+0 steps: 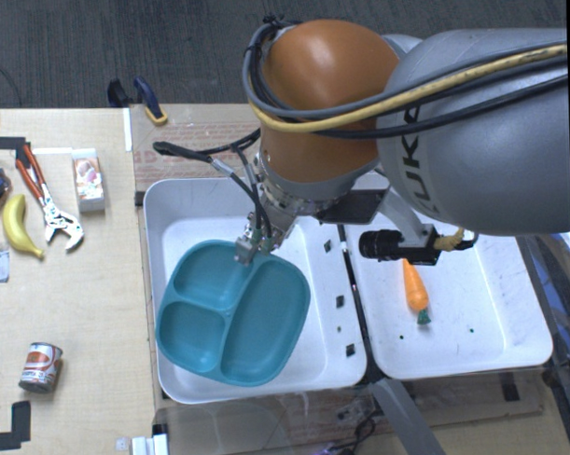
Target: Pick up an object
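Observation:
A teal divided plate (pixel 234 315) with three compartments fills most of the left bin (pixel 313 361). It sits at a tilt, its near edge reaching the bin's front wall. My gripper (pixel 250 249) comes down from the big grey and orange wrist onto the plate's far rim, fingers pinched together on that rim. An orange carrot (pixel 414 285) with a green tip lies in the right bin (pixel 513 340), apart from the gripper.
On the wooden table to the left lie a banana (pixel 20 226), pliers with red handles (pixel 43 198), a small box (pixel 88 180) and a can (pixel 40 365). A blue clamp (pixel 148 99) sits at the table's far edge. The arm overhangs both bins' far halves.

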`<state>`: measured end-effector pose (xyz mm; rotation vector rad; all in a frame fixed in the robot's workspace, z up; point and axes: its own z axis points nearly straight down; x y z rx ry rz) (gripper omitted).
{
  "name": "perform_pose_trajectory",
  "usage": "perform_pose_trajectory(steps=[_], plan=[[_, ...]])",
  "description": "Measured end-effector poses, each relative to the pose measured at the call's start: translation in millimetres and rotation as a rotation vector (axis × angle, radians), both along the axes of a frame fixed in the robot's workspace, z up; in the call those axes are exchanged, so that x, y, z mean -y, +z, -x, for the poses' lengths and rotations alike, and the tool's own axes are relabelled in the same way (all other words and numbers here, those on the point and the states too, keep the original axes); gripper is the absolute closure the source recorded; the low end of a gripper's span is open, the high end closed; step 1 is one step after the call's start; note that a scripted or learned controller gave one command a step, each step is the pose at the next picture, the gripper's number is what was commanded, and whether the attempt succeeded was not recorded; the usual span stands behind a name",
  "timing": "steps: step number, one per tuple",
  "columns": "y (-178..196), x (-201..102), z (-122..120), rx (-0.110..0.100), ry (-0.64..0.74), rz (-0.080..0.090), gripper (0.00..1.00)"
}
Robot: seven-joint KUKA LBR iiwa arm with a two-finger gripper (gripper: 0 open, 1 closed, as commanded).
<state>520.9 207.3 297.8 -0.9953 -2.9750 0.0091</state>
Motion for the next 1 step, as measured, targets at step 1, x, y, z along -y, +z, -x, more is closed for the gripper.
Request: perform_pose_trajectory(steps=[1], plan=[[140.2,36.2,-38.9,0.002,-0.512,0.005,1.00]])
